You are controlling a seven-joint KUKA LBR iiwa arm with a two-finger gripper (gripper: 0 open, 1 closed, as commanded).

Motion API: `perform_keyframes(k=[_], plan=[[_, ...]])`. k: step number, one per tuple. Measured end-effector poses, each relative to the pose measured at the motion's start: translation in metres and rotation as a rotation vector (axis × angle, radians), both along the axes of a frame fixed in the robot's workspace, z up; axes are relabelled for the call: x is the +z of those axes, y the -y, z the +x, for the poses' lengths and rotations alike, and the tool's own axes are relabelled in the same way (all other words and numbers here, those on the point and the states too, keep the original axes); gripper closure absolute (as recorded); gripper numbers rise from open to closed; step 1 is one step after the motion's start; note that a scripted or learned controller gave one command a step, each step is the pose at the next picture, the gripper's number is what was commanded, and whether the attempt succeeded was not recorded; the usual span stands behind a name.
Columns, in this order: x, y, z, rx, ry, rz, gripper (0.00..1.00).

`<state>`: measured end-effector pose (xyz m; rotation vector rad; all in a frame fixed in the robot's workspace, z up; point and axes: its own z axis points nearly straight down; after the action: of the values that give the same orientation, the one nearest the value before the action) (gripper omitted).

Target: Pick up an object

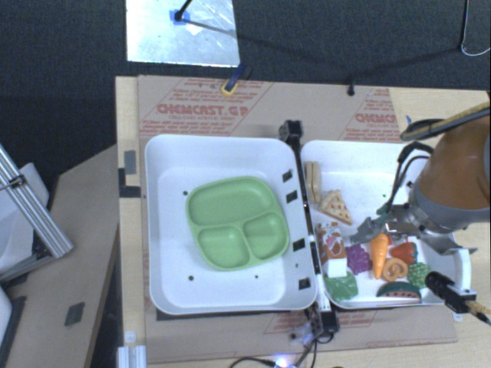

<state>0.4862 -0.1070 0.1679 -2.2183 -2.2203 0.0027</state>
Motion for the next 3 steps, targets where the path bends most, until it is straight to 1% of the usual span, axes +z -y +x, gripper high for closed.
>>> perform_keyframes(k=[1, 2, 3], plan=[[-0.058, 0.001, -0.002, -0.001, 0.009, -0.001, 0.0], [-0.063, 0.002, 0.002, 0.004, 0.019, -0.002, 0.0], [-0.05, 0.001, 0.005, 0.001, 0.026, 0.001, 1.0]])
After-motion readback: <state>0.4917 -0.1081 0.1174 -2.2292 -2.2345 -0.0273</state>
